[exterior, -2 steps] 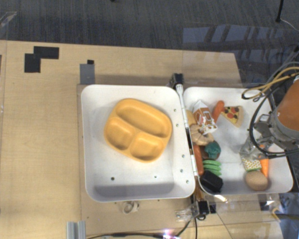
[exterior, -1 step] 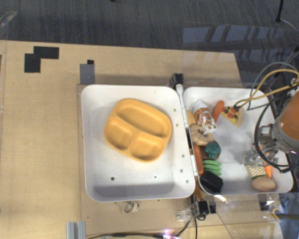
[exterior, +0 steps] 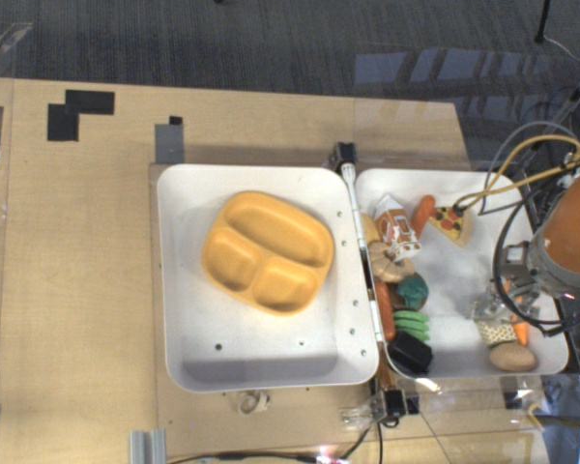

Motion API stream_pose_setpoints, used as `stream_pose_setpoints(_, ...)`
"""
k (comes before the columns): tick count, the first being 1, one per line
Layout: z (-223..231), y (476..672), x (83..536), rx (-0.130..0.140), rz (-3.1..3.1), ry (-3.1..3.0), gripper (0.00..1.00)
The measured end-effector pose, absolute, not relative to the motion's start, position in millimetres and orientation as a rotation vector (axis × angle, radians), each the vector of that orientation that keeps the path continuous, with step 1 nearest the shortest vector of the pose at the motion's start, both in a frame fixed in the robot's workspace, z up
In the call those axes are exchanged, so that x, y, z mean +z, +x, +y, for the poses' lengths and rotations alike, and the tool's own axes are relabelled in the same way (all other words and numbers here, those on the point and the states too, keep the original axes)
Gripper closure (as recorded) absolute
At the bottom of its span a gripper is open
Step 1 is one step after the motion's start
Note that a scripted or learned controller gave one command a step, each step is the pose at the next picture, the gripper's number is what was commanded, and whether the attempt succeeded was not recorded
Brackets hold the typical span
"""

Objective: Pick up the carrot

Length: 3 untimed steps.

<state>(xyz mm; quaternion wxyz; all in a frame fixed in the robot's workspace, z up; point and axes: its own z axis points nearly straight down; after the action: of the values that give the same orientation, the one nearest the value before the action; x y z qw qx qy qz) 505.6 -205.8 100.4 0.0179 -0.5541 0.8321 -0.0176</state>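
Gripper (exterior: 498, 309) sits low over the right bin's (exterior: 464, 269) right side — finger state cannot be told. Carrot (exterior: 384, 310) lies along the bin's left wall — well apart from it.

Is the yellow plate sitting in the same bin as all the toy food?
No, the yellow plate lies alone in the left bin, while the toy food is piled in the right bin.

camera view: fixed overhead | slanted down | both bins (exterior: 174, 259)
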Motion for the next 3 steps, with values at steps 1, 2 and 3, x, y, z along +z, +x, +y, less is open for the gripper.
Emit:
stream_pose_setpoints(1,-205.9,505.1,100.0,-0.054,2.586,-1.722,0.0)
stream_pose_setpoints(2,-205.9,504.9,99.7,-0.053,2.586,-1.722,0.0)
stream_pose_setpoints(3,-203.0,511.3,96.6,-0.034,2.279,-2.131,0.0)
